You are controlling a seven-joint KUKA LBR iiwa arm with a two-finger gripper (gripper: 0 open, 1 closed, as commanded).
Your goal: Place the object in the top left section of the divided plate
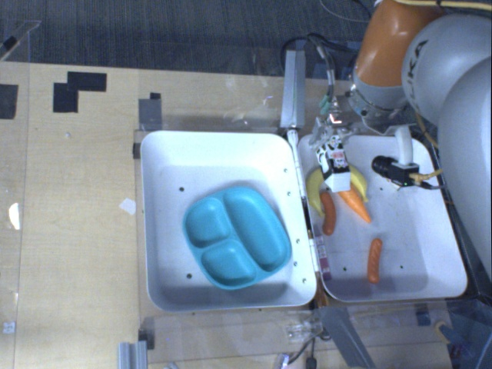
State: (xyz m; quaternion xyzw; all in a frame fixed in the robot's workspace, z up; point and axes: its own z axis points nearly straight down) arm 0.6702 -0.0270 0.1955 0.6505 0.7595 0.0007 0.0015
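Observation:
The blue divided plate [235, 237] lies in the left bin [173, 160] with nothing in its three sections. My gripper [336, 177] reaches down into the upper left of the right bin [430, 229]. Its tip sits among a yellow banana [314, 192], an orange carrot [355, 204] and a reddish sausage [329, 212]. The gripper covers the middle of the banana, and I cannot make out anything held in it. A second sausage [374, 260] lies alone lower in the right bin.
The wall between the two bins [304, 206] runs just left of the gripper. The arm's grey body and orange band [388, 37] hang over the right bin's upper right. A black fitting [392, 167] juts out beside the gripper.

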